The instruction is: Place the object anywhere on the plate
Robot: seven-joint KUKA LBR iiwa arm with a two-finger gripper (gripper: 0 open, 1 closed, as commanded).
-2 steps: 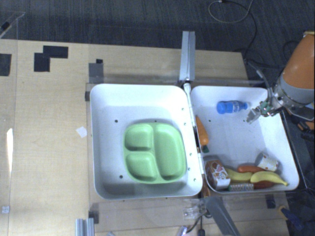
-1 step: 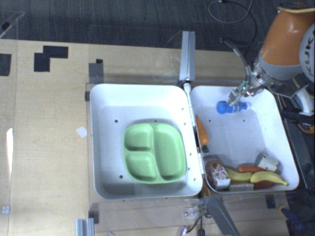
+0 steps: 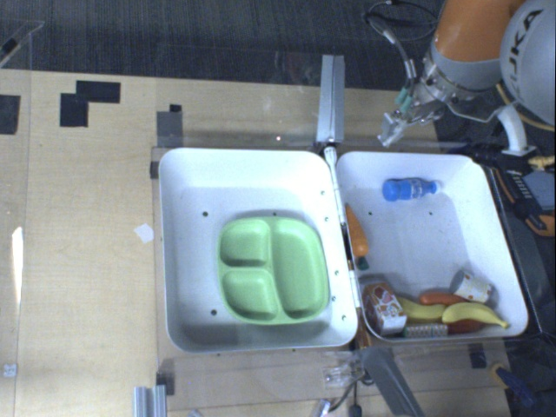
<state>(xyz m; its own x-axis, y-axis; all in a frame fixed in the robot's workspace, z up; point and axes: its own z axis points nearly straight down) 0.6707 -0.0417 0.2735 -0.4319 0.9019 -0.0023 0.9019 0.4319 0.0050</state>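
Two white bins side by side on the worktop (image 3: 87, 259). In the left bin (image 3: 187, 198): a green plate (image 3: 274, 268) with three sections, nothing on it. In the right bin (image 3: 486, 233): a blue bottle (image 3: 408, 188) lying near the far wall, an orange carrot (image 3: 356, 233) against the left wall, and along the near wall a small can (image 3: 385, 307), a banana (image 3: 465, 314), a red pepper (image 3: 439, 299) and a small cup (image 3: 472, 286). Tool (image 3: 395, 127) above the right bin's far edge, apart from everything, gripping nothing; how far open, impossible to tell.
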